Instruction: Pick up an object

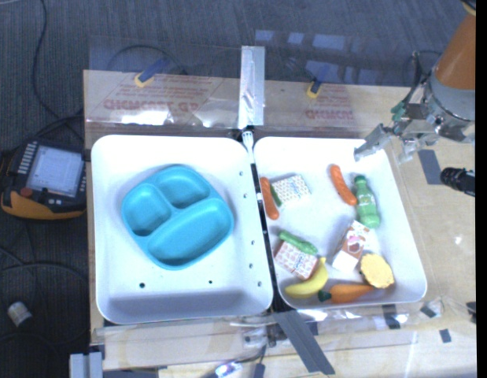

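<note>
Plainly, the risk is clutter: the banana (306,283), carrot (352,292) and cartons (295,260) lie crowded in the right bin's (400,211) near corner, so a descent may nudge neighbours or close on nothing. The gripper (385,142) hangs over that bin's far right corner, holding nothing; whether it's apart, I cannot tell.

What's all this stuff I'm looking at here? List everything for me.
Bins: two, white, side by side on the bench.
Divided plate: one, blue, left bin.
Carrots: three, orange, right bin.
Bottle: one, green, right bin.
Banana: one, yellow, right bin's near edge.
Small cartons: about three, white and red, right bin.
Handheld screen: one, orange and black, floor at left.
End effector: one, grey, above the right bin's far corner.
</note>
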Controlling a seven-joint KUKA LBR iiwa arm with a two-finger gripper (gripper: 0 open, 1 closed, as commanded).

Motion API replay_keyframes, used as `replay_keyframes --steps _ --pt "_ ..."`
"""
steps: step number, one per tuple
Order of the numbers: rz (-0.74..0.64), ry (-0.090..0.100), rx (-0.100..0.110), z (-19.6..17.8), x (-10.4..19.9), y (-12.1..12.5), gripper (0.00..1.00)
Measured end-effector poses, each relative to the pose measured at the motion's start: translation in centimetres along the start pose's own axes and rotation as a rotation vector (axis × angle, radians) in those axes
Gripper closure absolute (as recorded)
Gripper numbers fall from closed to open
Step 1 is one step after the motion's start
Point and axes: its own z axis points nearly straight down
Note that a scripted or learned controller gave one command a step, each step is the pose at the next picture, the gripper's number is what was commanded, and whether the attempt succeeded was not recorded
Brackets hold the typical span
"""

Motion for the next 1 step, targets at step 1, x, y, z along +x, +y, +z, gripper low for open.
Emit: replay_keyframes --steps 1 --pt "-0.015 -0.002 0.002 11.32 -1.04 2.92 0.0"
